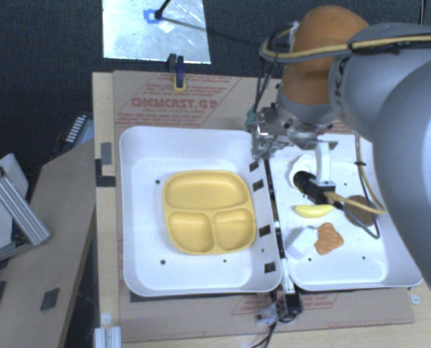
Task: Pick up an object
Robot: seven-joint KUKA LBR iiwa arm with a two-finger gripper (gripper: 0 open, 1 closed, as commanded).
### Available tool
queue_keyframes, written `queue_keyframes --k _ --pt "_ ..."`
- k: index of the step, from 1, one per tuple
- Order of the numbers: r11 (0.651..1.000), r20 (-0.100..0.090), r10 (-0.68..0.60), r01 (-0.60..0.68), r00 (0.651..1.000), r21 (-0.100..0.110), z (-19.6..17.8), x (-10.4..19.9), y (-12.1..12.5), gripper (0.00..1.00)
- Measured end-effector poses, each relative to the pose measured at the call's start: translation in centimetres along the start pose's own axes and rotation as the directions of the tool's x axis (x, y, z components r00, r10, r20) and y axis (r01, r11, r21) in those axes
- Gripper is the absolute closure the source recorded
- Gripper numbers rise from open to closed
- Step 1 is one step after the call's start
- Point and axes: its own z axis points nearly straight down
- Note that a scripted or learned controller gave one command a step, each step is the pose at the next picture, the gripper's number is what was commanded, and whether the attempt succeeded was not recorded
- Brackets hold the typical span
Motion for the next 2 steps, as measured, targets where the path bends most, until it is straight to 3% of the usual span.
queue_keyframes --k 1,2 --pt "1.000 0.000 0.001 -0.001 1.000 0.003 0.26 5.02 0.64 1.00" --pt "1.000 0.002 0.005 -0.005 1.000 0.004 0.28 4.70 0.62 0.00"
